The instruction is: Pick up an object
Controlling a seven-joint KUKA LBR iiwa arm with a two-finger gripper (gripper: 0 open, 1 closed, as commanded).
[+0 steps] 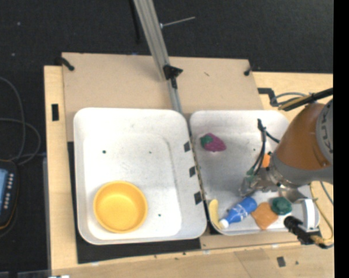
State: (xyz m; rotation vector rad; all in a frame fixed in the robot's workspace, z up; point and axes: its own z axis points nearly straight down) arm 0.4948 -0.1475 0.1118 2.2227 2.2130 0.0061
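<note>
under the arm, hidden jaws

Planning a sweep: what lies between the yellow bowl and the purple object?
In the camera view, bare white bin floor and the two bins' adjoining walls lie between the yellow bowl and the purple object.

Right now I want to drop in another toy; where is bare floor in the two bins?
Left bin: roomy everywhere above and right of the yellow bowl. Right bin: a bare strip between the purple toy and the blue bottle. Its lower right is crowded: bottle, orange block, green piece and the gripper.
</note>
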